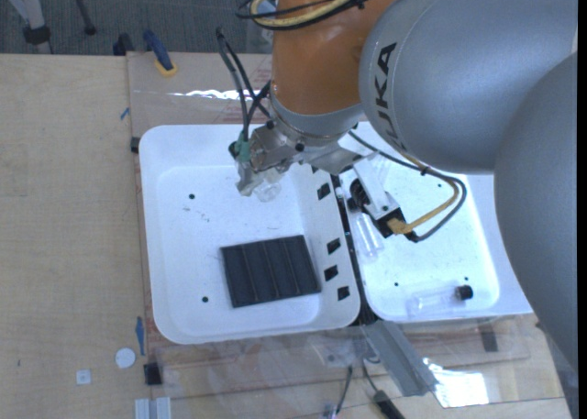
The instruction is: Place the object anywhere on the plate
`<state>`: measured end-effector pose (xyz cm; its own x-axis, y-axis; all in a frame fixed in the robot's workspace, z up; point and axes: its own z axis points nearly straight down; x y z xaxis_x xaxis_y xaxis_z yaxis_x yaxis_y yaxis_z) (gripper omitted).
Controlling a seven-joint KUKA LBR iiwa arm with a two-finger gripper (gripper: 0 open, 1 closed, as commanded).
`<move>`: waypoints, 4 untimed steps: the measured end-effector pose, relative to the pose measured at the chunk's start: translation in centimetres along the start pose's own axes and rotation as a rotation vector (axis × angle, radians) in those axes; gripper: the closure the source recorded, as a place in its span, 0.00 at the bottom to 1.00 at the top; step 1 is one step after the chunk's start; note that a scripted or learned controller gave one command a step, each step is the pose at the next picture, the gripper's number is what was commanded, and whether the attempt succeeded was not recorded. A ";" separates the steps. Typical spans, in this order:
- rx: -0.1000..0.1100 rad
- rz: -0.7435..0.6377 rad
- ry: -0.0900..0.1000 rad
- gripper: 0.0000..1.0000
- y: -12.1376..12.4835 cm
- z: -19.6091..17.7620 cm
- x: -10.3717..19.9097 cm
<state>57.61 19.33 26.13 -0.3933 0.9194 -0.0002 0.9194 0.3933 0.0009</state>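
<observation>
Pale wood makes up the bench, and two white bins sit on it side by side.

I cannot tell if the jaws of the gripper (257, 177) are apart or together, because the picture is too blurry there. A small clear thing (267, 191) shows right at the gripper's tip. It could be in the gripper, or it could just be lying under it on the bin floor. I think this is the thing to move. It sits past the far edge of the plate (271, 270), near it but not touching it.

The clear thing looks see-through and shiny, like plastic or glass, and it is small and roundish. I think it is very light and hard. It is likely smooth and slippery, so it could pop out of a grip or roll away. A good place to hold it is across its middle, with a soft squeeze. If it is glass, a hard squeeze could crack it.

The plate is a dark, flat slab with long grooves across its top. Those grooves may help stop the clear thing from rolling. It lies flat in the left bin (174, 225).

Off to the plate's right in the picture is the right bin (431, 261). A clear tube (438, 299) with a black cap lies in it, well apart from the plate. The big grey and orange arm (440, 69) reaches over from that side.
</observation>
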 end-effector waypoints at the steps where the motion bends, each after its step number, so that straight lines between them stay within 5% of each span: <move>1: -0.001 0.302 0.000 1.00 5.7 2.5 -0.6; 2: 0.000 0.599 -0.001 1.00 9.0 5.2 -1.7; 3: -0.001 0.663 0.000 1.00 6.9 0.9 0.5; 4: -0.004 -0.010 0.000 1.00 7.8 -3.3 0.2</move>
<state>64.67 22.52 29.46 -0.4027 0.9153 -0.0007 0.9153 0.4027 0.0045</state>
